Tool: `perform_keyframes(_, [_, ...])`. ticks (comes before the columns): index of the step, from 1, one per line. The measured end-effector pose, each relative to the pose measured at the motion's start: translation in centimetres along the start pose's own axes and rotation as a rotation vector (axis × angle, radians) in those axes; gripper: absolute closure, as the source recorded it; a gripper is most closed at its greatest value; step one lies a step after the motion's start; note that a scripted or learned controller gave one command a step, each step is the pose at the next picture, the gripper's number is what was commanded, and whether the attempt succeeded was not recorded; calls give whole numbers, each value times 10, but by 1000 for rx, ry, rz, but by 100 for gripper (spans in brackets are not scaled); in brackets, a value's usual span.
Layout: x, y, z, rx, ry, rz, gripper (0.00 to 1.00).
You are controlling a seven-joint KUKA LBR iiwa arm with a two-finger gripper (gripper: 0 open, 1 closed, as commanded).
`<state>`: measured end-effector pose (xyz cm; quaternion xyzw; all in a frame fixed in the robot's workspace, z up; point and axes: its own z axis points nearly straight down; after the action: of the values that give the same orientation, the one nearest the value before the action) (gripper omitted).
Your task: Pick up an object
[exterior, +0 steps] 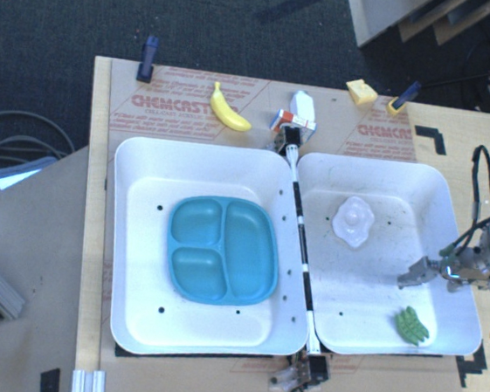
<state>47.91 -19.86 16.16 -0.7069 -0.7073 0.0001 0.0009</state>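
I take the black divider strip (298,232) between the two bins as my landmark. Nearest the camera, at the strip's near end, I see a small clamp with cable (304,373) on the bench edge. Right of the strip, in the near right corner of the right bin (388,176), lies a green bumpy object (412,325), resting on the bin floor and touching nothing else that I can see.

Just beyond it, still right of the strip, the gripper (415,274) reaches in over the right bin's right side. One dark finger (413,276) points toward the strip; I cannot tell whether the fingers are spread or pressed together, and I see nothing between them. The green object sits near the gripper, on its near side, apart from it.

Left of the strip, the left bin (138,165) holds a blue divided plate (221,250) with three compartments, lying flat around the bin's middle.

Farther back, right of the strip, a pale translucent object (353,221) rests on the right bin's floor, well apart from the gripper.

Beyond the strip's far end, on the bench, stand a small white-and-red item (298,116), a banana (226,111) to its left, a blue clip (148,55) farther left, and a yellow wedge (361,91) to the right.
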Motion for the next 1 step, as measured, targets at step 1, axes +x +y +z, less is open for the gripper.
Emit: perform_keyframes(1, [-15, 0, -27, -3, -3, 1, 0])
